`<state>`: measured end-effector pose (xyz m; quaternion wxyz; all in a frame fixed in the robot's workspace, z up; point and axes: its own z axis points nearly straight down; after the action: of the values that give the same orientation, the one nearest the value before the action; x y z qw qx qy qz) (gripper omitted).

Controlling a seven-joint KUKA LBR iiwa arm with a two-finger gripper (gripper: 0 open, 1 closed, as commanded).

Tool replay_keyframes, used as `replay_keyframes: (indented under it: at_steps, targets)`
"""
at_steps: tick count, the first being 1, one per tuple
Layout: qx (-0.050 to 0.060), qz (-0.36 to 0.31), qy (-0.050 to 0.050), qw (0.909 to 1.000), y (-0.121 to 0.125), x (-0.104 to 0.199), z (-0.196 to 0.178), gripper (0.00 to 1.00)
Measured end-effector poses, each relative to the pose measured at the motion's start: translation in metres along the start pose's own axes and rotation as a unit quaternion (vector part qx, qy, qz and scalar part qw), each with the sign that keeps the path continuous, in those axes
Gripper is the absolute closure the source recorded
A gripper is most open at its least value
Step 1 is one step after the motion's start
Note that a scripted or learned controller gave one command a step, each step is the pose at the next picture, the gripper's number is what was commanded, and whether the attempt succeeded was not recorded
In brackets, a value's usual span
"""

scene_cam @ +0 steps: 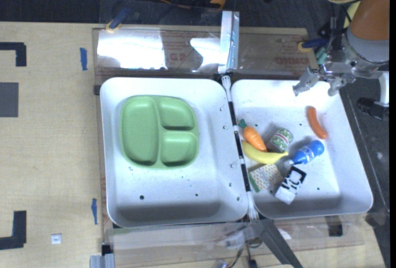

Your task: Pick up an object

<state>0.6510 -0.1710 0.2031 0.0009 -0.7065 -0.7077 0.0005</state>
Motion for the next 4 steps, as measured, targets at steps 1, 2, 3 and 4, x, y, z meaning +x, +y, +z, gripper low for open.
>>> replay_keyframes:
  at_steps: [1, 2, 3, 4]
  targets:
    - [0.001, -0.013, 0.003, 0.9999, -0.032, -0.047, 0.071, 0.00]
    - [-0.005, -0.016, 0.008, 0.9998, -0.025, -0.037, 0.114, 0.00]
    - [-0.003, -0.015, 0.001, 0.9999, -0.028, -0.044, 0.106, 1.00]
    - [-0.003, -0.015, 0.001, 0.9999, -0.028, -0.044, 0.096, 1.00]
